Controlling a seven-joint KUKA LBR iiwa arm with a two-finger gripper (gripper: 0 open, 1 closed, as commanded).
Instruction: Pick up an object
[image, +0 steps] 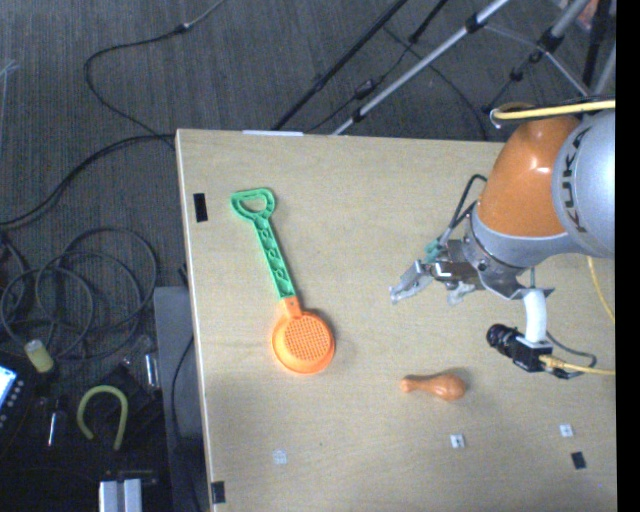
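Roughly, by label:

Surface: one tan board (400, 180), seen from above at a slant; its left edge and far edge show fully, grey carpet beyond both.

Objects on board: two. One green-handled strainer (283, 290) with an orange round head; one small orange pear-shaped piece (437, 385).

Strainer position: left half of the board, handle loop toward the far-left corner, orange head toward the middle of the left side. It runs roughly along the left edge, slightly slanted.

Pear piece position: near-right part of the board, lying on its side, narrow end pointing left. Well apart from the strainer.

Arm: one, grey with an orange band, entering from the right edge.

Gripper (412, 287): hangs above the board's centre-right, metal fingers pointing left; nothing shows between them. Whether they are wide or narrow I cannot tell from this angle.

Gripper to objects: beside neither; the pear piece lies nearer, toward the near edge from it.

Small marks: a black tag (200, 207) by the left edge; a few small squares near the near-right corner.

Open room: bare board across the far half and between the two objects.

Off board: cables (80, 290) on the carpet, left.
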